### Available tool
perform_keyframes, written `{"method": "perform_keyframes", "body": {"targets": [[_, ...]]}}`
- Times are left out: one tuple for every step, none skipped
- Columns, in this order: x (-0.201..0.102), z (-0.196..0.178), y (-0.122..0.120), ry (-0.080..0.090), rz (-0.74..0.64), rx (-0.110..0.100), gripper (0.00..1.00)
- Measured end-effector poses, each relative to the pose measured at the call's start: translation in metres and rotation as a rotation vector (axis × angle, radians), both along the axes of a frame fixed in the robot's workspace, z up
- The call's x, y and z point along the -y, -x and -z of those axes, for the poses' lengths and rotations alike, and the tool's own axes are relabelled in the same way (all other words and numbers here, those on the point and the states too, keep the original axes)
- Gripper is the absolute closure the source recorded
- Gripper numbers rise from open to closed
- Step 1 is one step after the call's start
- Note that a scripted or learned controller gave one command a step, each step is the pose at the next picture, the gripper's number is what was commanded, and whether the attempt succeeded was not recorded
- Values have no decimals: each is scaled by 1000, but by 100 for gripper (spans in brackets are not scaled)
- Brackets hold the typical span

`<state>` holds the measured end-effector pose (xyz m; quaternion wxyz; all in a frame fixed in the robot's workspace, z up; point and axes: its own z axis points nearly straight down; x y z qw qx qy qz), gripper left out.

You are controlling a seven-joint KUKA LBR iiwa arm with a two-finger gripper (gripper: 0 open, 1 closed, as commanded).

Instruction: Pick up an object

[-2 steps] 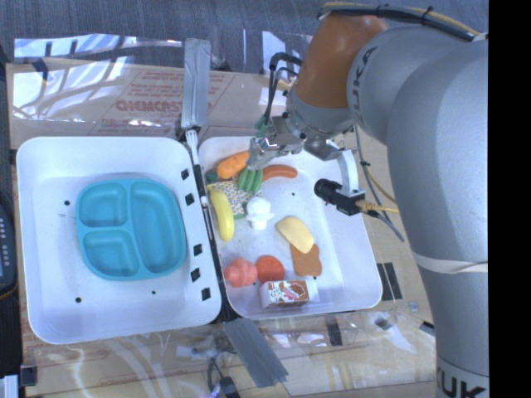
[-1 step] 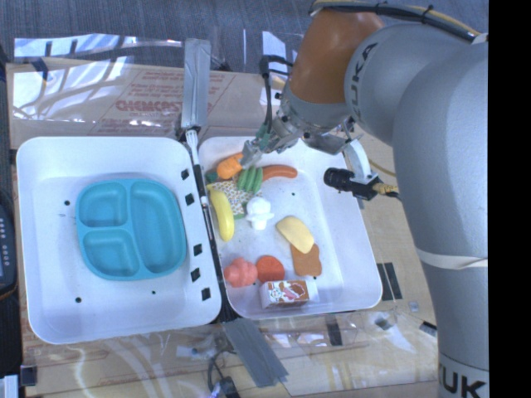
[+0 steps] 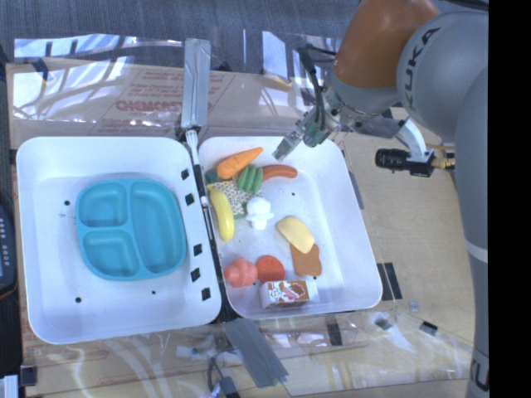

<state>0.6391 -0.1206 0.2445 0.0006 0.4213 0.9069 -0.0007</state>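
Note:
The right bin [image 3: 353, 222] holds several toy foods: an orange carrot [image 3: 238, 162], a red sausage [image 3: 280, 172], a green pepper [image 3: 250, 179], a yellow banana [image 3: 221, 214], a white piece [image 3: 260, 212], a yellow lemon-like piece [image 3: 295, 233], a brown piece [image 3: 306, 260], a pink fruit [image 3: 239, 273], a red tomato [image 3: 270, 267] and a small printed carton [image 3: 287, 293]. My gripper [image 3: 286, 147] hangs over the bin's back rim, just above and right of the carrot and sausage. Nothing shows between its fingers.
The left bin [image 3: 41, 247] carries a blue three-part tray [image 3: 130, 227]. A divider with black clips [image 3: 199, 222] runs between the bins. The grey arm with its orange band [image 3: 382, 31] reaches in from the upper right. Clear plastic sheeting lies behind the bins.

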Motion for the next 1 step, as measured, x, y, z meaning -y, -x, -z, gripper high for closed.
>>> {"method": "perform_keyframes", "body": {"targets": [[-20, 37, 33, -1, 391, -8, 100]]}}
